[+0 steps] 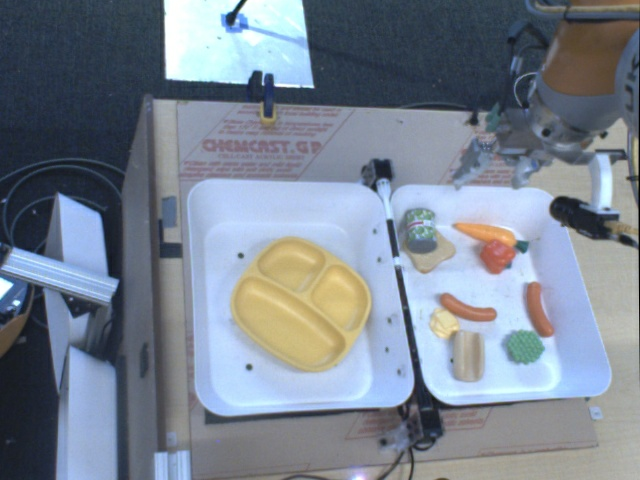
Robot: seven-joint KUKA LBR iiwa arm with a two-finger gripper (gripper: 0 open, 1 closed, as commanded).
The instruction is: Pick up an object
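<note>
You see 2 shallow white plastic bins side by side on a brown cardboard sheet [290, 133]. The left bin [215, 228] sits at the centre of the frame and holds a yellow plastic plate with 3 compartments [300, 301], turned at a slant.

The right bin [585, 348] holds the small toy foods. In its upper left corner a small can with a green label [419, 227] stands against a tan slice of toast [432, 255]. To the right of them lies an orange carrot [485, 233], and just below its tip a red pepper-like piece [497, 256]. Lower down you find 1 red sausage [468, 308] lying across the middle and a second red sausage [539, 309] near the right wall, well apart from the first. Beneath the first sausage sit a small pale yellow lump [444, 323] and a tan bread roll [467, 355], just beside each other. A green broccoli-like piece [524, 347] lies to the right of the roll.

The grey arm with its orange band [590, 38] enters at the upper right of the frame. Its gripper [497, 168] hangs above the top rim of the right bin, up and to the right of the carrot and apart from every toy. The 2 fingers stand spread apart, and you can see nothing between them.
</note>
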